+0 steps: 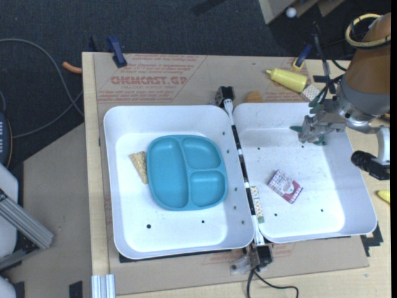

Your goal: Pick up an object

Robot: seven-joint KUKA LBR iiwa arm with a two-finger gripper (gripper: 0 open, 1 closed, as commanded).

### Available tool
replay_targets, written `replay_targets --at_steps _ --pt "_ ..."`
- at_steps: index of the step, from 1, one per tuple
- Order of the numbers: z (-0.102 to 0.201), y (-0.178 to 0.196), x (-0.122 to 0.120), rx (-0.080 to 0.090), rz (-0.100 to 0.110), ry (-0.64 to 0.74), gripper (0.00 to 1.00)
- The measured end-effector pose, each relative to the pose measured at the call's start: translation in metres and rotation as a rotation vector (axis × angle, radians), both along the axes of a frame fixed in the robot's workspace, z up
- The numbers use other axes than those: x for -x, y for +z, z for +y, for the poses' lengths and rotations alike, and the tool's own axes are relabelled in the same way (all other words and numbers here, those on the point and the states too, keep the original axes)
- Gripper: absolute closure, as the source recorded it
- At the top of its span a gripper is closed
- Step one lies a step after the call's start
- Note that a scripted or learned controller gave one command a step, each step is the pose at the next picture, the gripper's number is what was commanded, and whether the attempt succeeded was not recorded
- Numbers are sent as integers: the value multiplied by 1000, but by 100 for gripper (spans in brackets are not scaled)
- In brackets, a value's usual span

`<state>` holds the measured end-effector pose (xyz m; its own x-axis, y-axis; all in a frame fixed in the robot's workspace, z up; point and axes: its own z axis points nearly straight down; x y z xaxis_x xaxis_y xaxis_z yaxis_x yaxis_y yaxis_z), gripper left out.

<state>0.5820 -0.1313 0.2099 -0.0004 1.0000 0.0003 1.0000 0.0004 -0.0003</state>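
Nothing is lifted yet: the tool [312, 133] hangs over the far part of the right bin [353, 225], its opening too small to tell and nothing visibly in it, well apart from the small red packet [285, 186] lying on that bin's floor.

even overhead light, bright. my view soft, slightly grainy. white bins [170, 120] near glare, detail washed. faint shadow under my arm [366, 73]. dark floor [155, 11] dim, murky at edges.
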Motion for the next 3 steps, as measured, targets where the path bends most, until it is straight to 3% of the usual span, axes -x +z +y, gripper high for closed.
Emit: replay_targets --at_steps 1,3 --pt "17 -123 33 2 -5 -1 0" --pt "11 -122 80 2 -12 -1 0"
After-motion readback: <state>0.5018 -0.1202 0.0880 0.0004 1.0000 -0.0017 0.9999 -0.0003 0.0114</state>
